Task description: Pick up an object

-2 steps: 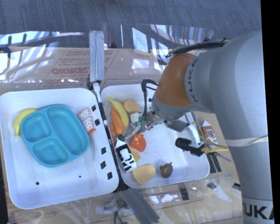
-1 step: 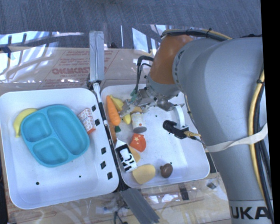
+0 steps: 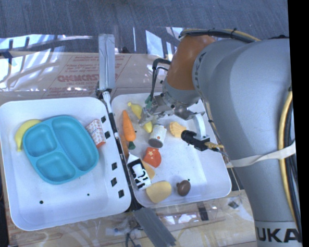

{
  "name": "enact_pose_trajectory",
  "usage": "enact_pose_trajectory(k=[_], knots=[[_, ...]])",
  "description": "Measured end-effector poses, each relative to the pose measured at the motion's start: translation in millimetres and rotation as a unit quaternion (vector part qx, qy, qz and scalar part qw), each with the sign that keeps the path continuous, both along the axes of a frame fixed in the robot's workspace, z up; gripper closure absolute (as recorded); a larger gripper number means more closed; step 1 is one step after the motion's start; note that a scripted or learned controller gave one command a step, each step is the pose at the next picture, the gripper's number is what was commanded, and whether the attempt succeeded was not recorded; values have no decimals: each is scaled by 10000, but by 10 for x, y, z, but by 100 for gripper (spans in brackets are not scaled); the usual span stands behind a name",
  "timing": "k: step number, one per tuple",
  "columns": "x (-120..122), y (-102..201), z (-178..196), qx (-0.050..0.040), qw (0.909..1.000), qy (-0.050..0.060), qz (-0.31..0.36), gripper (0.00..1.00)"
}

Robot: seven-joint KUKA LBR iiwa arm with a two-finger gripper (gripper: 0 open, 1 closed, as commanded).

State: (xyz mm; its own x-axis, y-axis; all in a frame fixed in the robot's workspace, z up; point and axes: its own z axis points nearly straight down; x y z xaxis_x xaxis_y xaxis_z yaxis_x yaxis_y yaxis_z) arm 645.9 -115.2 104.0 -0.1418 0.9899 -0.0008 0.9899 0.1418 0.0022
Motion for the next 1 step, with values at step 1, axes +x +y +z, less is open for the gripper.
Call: enact_pose_trajectory(k=[1], knots=[[120, 746, 924, 14, 9998, -22, -219, 100]])
